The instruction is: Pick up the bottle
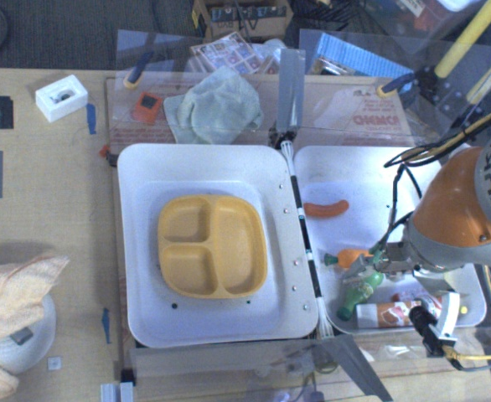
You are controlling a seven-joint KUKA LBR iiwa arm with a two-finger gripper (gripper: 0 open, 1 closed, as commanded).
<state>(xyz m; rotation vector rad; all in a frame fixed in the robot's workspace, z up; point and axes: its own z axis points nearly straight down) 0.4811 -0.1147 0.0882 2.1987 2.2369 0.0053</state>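
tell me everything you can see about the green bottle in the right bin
The green bottle is small, looks like glossy plastic, and lies on its side in the near part of the right bin, tilted diagonally. The gripper sits right at its upper end; whether it grips the bottle cannot be told. An orange carrot-like piece lies just above it, and a white tube with an orange label lies just below, close to or touching it.

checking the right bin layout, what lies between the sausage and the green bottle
In the camera view, a small carrot lies on the bin floor between the sausage and the green bottle, close above the bottle.
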